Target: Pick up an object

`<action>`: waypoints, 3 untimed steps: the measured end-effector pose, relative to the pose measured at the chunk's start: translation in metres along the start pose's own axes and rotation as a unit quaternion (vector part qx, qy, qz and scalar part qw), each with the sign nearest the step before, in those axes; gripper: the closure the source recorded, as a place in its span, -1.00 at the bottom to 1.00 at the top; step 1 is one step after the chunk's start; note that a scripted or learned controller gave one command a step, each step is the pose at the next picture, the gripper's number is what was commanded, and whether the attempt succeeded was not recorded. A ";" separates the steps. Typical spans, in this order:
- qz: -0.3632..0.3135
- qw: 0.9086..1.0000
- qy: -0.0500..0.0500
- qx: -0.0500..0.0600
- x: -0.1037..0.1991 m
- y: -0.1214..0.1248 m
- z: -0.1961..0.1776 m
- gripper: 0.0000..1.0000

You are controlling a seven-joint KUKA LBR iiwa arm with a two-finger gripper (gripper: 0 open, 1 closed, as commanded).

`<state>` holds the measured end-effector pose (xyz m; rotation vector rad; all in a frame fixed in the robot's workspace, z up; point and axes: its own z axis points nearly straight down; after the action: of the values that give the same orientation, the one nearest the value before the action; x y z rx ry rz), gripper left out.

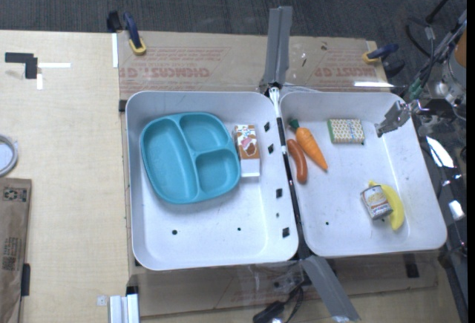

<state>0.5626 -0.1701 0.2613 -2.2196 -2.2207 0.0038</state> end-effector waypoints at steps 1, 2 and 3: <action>-0.101 0.995 0.000 -0.001 -0.019 -0.049 0.170 -1.00; -0.100 0.995 0.000 -0.002 -0.019 -0.047 0.160 1.00; -0.063 0.998 0.000 -0.001 0.040 -0.054 0.007 1.00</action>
<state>0.5085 -0.1297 0.2543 -2.0775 -2.3569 0.0021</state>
